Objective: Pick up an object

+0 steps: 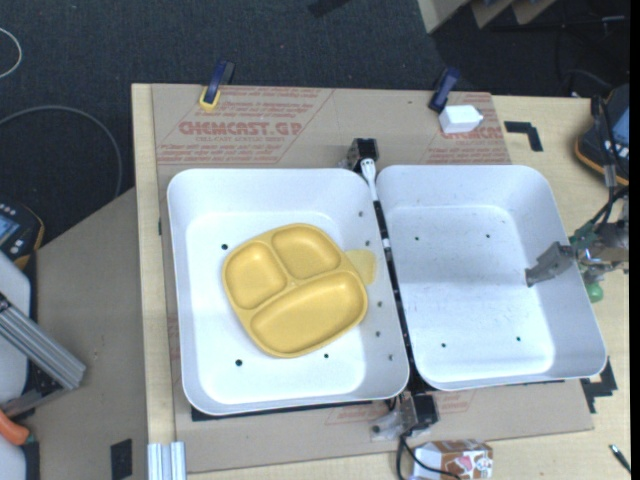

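A: How far along is the pick looking?

B: It is looking barely begun. 2 white bins are sitting side by side. The left bin is holding a yellow divided plate, lying flat and untouched. The right bin is bare.

A: And the gripper?

B: The gripper is hanging over the right bin's right edge, well apart from the plate. I cannot tell whether it is parted or closed; nothing is sitting in it.
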`<state>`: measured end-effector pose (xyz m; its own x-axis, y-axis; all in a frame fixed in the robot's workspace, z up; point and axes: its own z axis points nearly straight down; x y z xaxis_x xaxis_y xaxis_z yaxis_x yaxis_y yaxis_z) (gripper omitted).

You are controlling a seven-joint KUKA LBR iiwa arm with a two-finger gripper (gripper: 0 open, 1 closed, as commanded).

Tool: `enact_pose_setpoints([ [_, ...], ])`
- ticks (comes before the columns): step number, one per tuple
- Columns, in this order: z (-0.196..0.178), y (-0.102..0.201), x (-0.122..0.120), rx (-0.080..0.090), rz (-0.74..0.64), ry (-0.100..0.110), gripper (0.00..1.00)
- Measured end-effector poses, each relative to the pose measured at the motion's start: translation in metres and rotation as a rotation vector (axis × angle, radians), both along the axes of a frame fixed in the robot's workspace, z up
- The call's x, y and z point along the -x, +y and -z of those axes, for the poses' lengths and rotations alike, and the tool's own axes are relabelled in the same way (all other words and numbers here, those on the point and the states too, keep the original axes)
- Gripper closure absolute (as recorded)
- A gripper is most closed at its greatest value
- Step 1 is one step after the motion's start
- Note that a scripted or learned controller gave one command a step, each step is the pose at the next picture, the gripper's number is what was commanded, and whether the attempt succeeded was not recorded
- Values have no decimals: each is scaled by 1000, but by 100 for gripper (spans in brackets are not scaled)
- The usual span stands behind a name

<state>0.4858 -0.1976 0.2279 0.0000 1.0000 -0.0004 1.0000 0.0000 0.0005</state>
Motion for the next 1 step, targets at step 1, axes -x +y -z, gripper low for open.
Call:
enact_pose_setpoints([
  [1, -102, 142, 4, -2, -14, -10, 0],
])
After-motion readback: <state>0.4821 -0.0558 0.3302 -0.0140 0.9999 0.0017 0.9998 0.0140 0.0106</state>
